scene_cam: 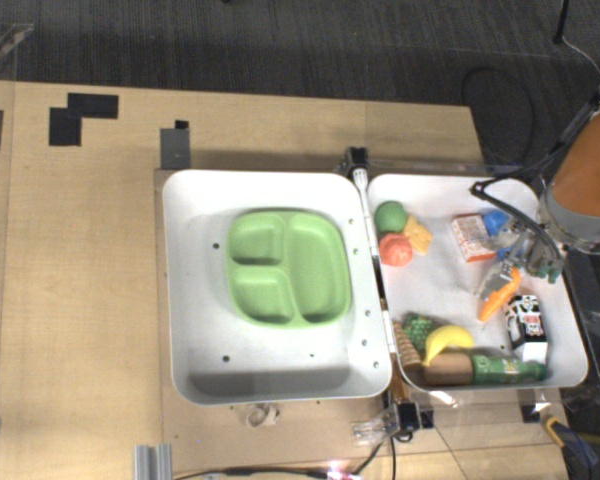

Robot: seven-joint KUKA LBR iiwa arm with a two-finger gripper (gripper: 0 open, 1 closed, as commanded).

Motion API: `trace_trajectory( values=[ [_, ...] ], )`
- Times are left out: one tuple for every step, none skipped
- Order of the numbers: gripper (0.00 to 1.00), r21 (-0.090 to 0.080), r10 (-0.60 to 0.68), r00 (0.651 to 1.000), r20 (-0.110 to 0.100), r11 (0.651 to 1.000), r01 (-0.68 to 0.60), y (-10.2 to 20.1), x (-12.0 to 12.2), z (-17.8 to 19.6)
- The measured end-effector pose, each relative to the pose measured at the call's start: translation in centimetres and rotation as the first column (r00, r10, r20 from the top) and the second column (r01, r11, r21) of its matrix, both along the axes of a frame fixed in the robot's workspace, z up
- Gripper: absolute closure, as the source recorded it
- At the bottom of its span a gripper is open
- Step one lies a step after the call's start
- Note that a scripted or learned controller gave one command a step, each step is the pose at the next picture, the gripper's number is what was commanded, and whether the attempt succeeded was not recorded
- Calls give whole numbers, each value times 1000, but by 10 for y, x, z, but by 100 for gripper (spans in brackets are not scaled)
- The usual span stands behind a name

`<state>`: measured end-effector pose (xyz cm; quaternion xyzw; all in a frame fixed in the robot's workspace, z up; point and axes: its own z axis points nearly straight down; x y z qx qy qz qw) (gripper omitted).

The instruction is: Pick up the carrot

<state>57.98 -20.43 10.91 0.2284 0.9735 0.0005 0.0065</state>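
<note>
The carrot (494,299) is a small orange piece lying at a slant in the right part of the right bin (440,286). My gripper (517,259) hangs from the grey arm with the orange band (588,173) and sits right at the carrot's upper end, touching or just above it. Dark gripper parts and cables cover that end, so the view does not show whether the carrot is held.
The right bin also holds a green ball (389,215), a yellow piece (417,234), a red tomato (396,252), an orange-white packet (471,236), a banana (448,341), a green bottle (505,370) and a black-white carton (526,318). A green divided plate (285,266) lies in the left bin (195,348).
</note>
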Motion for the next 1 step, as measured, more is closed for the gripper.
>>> trace_trajectory(
  values=[
    [0,4,-334,943,2,942,334,14,-32,-20]
  ],
)
